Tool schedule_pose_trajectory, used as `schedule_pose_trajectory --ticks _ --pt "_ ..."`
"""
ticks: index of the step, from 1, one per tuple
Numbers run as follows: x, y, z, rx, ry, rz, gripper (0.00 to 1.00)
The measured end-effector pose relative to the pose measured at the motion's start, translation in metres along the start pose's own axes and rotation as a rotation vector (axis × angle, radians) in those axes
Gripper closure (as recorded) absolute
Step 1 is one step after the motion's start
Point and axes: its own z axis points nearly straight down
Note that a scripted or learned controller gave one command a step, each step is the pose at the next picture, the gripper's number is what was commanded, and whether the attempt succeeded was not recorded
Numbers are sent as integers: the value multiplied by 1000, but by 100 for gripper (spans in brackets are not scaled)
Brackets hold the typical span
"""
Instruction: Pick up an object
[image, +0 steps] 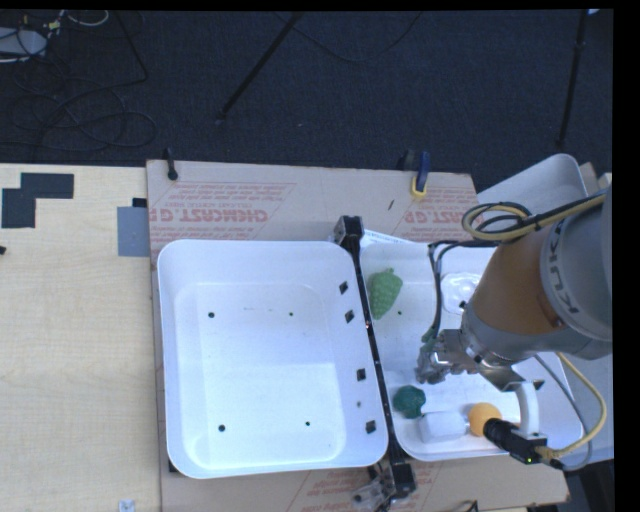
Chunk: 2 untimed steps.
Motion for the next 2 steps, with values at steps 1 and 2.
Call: schedule_pose_trajectory --ticks 1,2 --pt "-1 0 -9 2 0 0 100" --pt "-1 -1 -9 3 1 1 0"
